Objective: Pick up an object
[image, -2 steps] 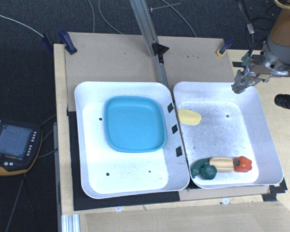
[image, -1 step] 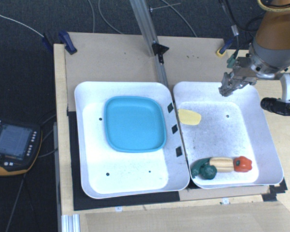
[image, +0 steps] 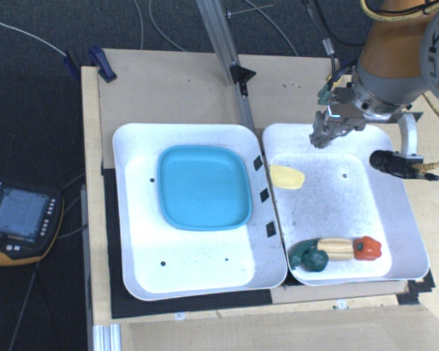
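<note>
Plastic bins and toys on a matt, board-like table

The two white bins, left [image: 135, 269] and right [image: 406, 229], look like smooth moulded plastic, the right one's floor speckled with fine dark marks. The blue tray [image: 203, 187] in the left bin is matt, even-coloured plastic. Near the right bin's left edge the yellow piece [image: 287, 177] looks smooth and dull; along its front edge the green piece [image: 309, 257], tan piece [image: 336, 248] and red piece [image: 366, 248] have a slight sheen. The table [image: 168, 86] is pale, matt board. The gripper [image: 326, 131] appears to be dull grey metal.
</note>
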Tool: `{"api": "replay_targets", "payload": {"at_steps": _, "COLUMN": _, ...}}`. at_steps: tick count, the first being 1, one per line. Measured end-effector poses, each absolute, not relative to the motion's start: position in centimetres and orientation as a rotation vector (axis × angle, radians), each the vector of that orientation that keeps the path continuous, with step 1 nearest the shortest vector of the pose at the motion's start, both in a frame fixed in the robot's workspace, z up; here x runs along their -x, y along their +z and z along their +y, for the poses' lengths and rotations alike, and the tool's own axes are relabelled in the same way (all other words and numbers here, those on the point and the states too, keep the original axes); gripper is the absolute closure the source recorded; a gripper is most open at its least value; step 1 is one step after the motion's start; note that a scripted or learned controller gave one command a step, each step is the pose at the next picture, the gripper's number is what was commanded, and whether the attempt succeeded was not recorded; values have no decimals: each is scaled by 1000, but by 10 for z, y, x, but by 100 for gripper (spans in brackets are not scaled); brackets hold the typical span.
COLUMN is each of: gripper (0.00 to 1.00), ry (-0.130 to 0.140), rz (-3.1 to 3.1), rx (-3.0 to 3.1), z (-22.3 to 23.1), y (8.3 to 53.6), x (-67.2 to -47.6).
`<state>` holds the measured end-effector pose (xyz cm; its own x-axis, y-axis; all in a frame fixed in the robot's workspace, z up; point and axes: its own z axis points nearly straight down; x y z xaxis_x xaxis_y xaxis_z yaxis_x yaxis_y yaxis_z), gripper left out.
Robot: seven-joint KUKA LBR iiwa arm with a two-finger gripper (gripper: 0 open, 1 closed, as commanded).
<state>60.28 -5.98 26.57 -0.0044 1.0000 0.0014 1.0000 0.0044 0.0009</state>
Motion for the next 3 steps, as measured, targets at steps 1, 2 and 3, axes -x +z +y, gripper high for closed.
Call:
{"api": "replay_targets", "payload": {"at_steps": 1, "gripper": 100, "ry": -2, "rz": -2226, "rx": 2216, "z": -2, "y": 267, "x": -590}}
{"api": "replay_targets", "payload": {"at_steps": 2, "gripper": 100, "ry": -1, "rz": -2226, "rx": 2216, "z": 46, "y": 257, "x": -584}}
{"api": "replay_targets", "payload": {"at_steps": 3, "gripper": 100, "ry": -1, "rz": -2225, "rx": 2216, "z": 90, "y": 252, "x": -556}}
